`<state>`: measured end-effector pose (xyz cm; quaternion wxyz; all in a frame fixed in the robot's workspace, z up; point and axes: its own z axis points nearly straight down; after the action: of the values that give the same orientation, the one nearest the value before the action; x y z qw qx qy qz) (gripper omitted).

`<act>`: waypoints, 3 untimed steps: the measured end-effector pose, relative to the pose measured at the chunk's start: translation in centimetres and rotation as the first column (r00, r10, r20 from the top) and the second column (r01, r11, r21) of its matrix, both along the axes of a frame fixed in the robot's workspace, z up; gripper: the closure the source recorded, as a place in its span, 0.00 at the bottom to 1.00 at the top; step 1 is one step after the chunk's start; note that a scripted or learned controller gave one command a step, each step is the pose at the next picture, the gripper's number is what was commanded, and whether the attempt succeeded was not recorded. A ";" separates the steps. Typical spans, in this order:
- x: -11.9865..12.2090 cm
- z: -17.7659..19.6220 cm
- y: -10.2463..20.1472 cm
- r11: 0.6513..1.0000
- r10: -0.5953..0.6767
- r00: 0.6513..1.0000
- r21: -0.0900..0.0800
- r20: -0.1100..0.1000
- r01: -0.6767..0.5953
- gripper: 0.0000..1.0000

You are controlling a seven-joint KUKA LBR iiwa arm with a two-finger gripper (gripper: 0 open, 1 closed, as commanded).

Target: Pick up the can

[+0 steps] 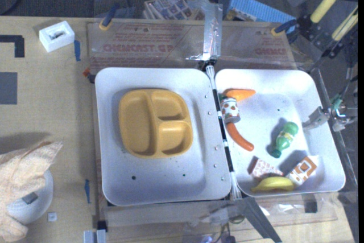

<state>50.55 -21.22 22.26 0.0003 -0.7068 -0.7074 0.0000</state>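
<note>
The wooden bench bears two white bins, a small white box and crumpled cloth

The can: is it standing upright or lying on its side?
Lying on its side. The can rests lengthwise against the right bin's left wall, its label facing up, between two orange items.

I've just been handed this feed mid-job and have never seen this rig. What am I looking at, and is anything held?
One fixed camera looks down at a slant on two shallow white bins. The left bin holds a yellow divided tray. The right bin holds the can near the shared edge, beside a carrot, plus a green bottle and a banana. The metal piece at the right rim looks like the arm's tool. The can sits well apart from it, so it is not held.
</note>
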 end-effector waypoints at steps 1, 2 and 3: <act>1.8 -10.1 4.4 0.997 0.078 0.997 0.000 0.000 -0.078 0.00; 1.8 -13.4 10.7 1.000 0.013 1.000 -0.002 0.009 -0.013 0.00; 7.4 -13.5 10.5 0.985 -0.172 0.985 -0.001 0.008 0.172 0.00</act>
<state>58.00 -10.70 8.79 -0.0032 -0.7653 -0.6437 -0.0023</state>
